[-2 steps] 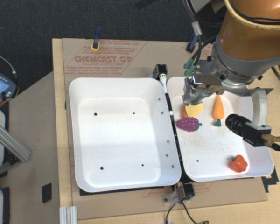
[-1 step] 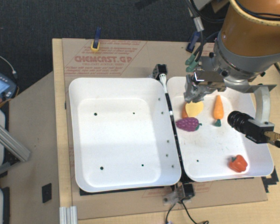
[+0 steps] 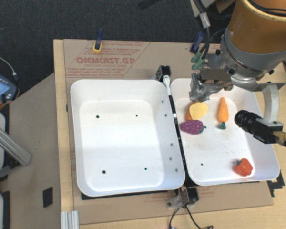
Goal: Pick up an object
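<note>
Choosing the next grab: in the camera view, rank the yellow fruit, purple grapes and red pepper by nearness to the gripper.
1. Yellow fruit, just under the gripper, upper left of the right bin.
2. Purple grapes, a little below the fruit.
3. Red pepper, far lower right corner.

text: "CHEMCAST GP" in red capitals | on: brown board [image 3: 112,58] under the bins, upper middle of frame | orientation: right way up, slightly slanted | smaller red line beneath it: too small to read | other readable labels, numbers or signs: none
</note>
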Robot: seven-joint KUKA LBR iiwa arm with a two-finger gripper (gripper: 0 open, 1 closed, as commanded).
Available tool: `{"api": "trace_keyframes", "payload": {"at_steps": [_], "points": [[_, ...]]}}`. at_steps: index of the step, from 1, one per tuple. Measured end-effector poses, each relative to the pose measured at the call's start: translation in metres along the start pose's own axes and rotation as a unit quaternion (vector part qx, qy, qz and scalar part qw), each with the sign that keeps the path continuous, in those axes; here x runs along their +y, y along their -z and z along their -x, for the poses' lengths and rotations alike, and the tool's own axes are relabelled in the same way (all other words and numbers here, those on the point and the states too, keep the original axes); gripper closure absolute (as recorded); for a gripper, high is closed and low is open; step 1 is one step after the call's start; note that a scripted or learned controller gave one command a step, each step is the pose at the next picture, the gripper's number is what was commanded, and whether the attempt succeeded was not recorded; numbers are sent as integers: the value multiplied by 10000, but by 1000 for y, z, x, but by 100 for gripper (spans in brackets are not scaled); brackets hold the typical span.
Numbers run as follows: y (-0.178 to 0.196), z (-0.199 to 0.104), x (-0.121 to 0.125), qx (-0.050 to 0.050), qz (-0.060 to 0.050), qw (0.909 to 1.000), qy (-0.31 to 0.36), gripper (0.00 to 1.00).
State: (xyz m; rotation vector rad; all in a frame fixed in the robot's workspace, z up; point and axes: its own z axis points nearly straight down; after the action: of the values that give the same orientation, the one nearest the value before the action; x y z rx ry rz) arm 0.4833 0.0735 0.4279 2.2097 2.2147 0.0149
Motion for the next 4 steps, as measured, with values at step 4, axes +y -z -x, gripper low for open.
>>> {"api": "trace_keyframes", "payload": {"at_steps": [4], "points": [[-9,-40,41,3,-129,9999,2,100]]}}
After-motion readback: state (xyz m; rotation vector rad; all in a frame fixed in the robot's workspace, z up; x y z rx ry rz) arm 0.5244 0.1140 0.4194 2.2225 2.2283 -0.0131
